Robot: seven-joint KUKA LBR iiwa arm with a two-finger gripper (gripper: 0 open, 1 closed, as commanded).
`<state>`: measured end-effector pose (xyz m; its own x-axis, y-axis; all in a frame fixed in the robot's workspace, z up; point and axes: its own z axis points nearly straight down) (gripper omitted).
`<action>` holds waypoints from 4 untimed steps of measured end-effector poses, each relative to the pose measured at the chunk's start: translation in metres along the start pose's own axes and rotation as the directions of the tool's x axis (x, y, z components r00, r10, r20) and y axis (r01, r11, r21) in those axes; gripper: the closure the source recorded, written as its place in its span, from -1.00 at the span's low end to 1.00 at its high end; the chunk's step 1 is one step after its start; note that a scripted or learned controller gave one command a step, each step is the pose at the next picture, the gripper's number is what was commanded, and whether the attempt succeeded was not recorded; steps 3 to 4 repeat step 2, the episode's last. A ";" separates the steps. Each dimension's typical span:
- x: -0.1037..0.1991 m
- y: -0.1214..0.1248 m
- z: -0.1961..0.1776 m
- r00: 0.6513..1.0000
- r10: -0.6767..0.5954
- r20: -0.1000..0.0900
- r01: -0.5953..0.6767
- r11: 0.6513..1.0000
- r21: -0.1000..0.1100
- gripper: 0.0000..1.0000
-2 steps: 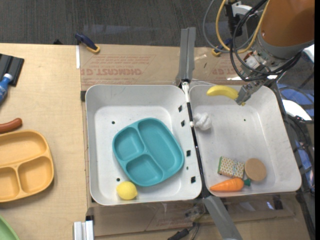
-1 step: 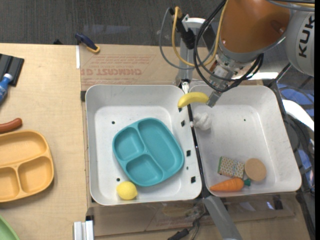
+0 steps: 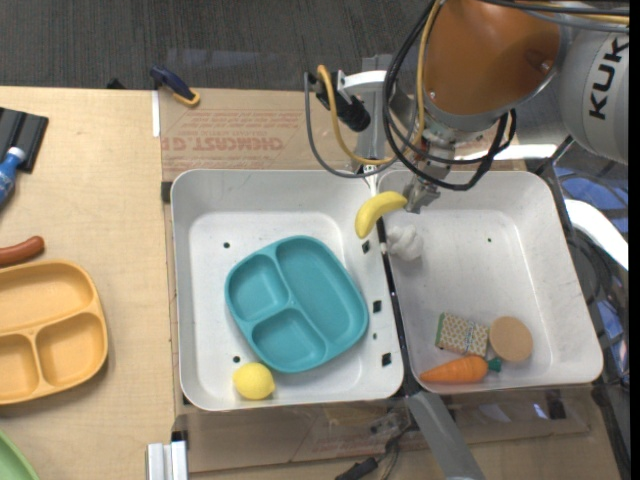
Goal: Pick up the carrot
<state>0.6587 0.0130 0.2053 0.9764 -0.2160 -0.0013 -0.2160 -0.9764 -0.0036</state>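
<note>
The orange carrot point(image 3: 455, 371) lies along the near wall of the right bin point(image 3: 560, 268), its green end beside a round tan disc point(image 3: 511, 339). My gripper point(image 3: 415, 196) hangs under the wrist at the far left corner of that bin, well away from the carrot. A yellow banana point(image 3: 378, 212) sits over the divider between the bins, and its right end touches the gripper's tip. The wrist hides how the gripper meets the banana.
A white lumpy object point(image 3: 403, 240) lies just below the gripper. A patterned packet point(image 3: 461, 334) sits next to the disc. The left bin point(image 3: 200, 268) holds a teal divided plate point(image 3: 295, 303) and a yellow lemon point(image 3: 254, 380). A yellow tray point(image 3: 45, 333) rests on the bench at left.
</note>
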 end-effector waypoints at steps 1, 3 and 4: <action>-0.010 -0.043 0.014 0.960 0.281 0.003 -0.281 0.960 0.000 1.00; -0.019 0.053 0.014 0.987 0.162 0.001 -0.162 0.987 -0.001 1.00; -0.019 0.053 0.014 0.987 0.162 0.001 -0.162 0.987 -0.001 1.00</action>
